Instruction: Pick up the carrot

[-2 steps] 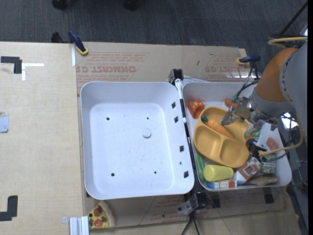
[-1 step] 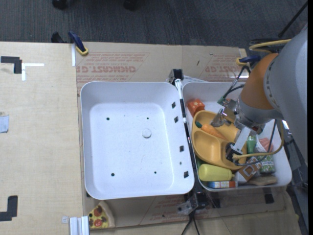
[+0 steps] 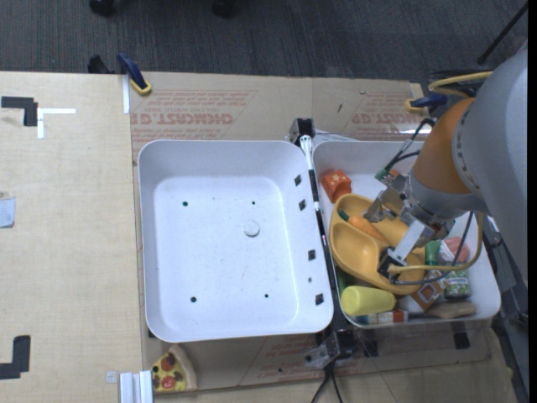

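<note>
Crowded right-hand shallow white plastic bin [image 3: 365, 175], beside a left-hand white bin [image 3: 210, 259] of the same kind.

Along the near wall of the right bin:
- a yellow cylindrical bottle [image 3: 369, 299] on its side
- a small brown packet [image 3: 428, 292]
- a green-labelled packet [image 3: 457, 285]
- a pale wooden piece [image 3: 457, 311]

Toward the right wall, a pinkish-red item [image 3: 455, 248], too blurred to name. In the far left corner, a chunky red-orange block [image 3: 336, 183]. Across the middle, a deep yellow curved plastic bowl [image 3: 357, 254], touching the bottle at its near edge.

Outside the bins, on the brown cardboard [image 3: 218, 107]: a toy pizza slice [image 3: 172, 372] near the left bin's front corner, and a blue and yellow clamp [image 3: 134, 75] at the far edge.

Reaching in from the right over the bowl, the grey arm with its orange band [image 3: 440, 154], and at its end the two-finger gripper [image 3: 379, 211], low above the bowl's far side. Agape or closed: cannot tell from this slant.

Slim orange carrot with a green top [image 3: 361, 222]: lying on the far rim of the yellow bowl, green end toward the bin's left wall. Just left of the gripper's tip and close beside it, with contact unclear and nothing seen clamped. Hemmed in by the red-orange block just beyond, the left wall alongside and the bowl beneath.
</note>
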Robot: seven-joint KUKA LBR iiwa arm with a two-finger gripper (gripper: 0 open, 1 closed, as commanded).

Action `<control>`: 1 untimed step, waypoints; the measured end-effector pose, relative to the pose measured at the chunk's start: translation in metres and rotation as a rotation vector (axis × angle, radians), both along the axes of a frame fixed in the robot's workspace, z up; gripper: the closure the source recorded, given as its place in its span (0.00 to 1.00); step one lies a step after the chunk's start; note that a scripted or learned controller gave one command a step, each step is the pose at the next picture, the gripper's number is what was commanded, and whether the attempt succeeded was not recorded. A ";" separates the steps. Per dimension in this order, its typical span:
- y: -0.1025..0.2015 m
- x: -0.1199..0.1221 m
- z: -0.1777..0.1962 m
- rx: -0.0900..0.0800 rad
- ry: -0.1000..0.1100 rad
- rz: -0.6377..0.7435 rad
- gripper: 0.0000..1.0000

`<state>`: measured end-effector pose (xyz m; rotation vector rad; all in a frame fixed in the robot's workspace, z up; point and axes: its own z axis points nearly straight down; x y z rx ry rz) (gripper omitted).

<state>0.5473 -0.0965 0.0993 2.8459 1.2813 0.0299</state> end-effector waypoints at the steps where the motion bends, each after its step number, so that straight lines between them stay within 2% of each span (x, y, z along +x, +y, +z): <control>1: 0.001 -0.017 0.001 0.001 -0.003 0.013 0.00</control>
